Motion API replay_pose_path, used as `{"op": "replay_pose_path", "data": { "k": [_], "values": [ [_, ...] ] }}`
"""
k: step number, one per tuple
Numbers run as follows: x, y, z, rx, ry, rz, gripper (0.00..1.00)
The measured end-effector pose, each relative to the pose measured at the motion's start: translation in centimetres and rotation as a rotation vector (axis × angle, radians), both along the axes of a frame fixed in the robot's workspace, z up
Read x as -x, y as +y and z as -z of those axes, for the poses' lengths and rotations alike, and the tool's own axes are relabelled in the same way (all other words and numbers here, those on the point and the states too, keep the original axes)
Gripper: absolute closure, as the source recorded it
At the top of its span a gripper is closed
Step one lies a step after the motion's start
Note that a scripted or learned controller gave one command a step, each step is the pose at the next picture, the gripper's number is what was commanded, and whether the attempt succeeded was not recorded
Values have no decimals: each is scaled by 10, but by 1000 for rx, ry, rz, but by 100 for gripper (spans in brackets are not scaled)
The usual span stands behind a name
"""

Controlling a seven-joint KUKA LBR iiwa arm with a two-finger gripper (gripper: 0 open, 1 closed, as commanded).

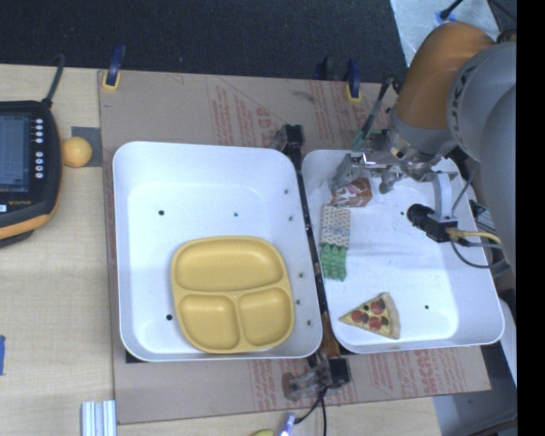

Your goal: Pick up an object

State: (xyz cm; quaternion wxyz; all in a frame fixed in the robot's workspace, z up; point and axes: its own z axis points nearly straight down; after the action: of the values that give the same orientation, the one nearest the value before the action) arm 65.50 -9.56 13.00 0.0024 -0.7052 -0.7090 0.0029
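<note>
On the table (54, 334), 2 shallow white bins sit side by side, and we see the arm (463, 80) reaching in from the right over the far corner of the right bin (463, 325). The left bin (154, 189) holds 1 large yellow divided tray (232, 291). A teach pendant (14, 171) lies at the table's left edge, with a small yellow ball (76, 151) just beside it.

In the right bin, along its left wall, we count 3 things: a green and white patterned block (335, 242), a toy pizza slice (373, 314) near the front rim, and a small brown and white item (352, 193) at the far end. The gripper (374, 173) hovers right above that small item, and we judge it the likeliest target. It looks crumpled or rounded, reddish brown with white patches; its make is too small to tell.

We cannot tell whether the fingers are spread or closed, as the wrist hardware blurs them, and nothing is visibly held between them.

The risks, as we judge them: the item sits close to the bin's corner wall, so a finger could strike the rim or wall on descent. The patterned block lies just beside it and could be nudged or caught along with it. A small, uneven shape may also slip out as the fingers close.
</note>
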Motion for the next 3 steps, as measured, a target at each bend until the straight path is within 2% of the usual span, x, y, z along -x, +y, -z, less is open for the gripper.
{"op": "replay_pose_path", "data": {
  "k": [1, 2, 3],
  "values": [
    [-6, -2, 28, 7, -14, -1, 0],
    [-6, -3, 17, 7, -15, -3, 100],
    [-2, 38, -85, -1, -8, 2, 100]
  ]
}}
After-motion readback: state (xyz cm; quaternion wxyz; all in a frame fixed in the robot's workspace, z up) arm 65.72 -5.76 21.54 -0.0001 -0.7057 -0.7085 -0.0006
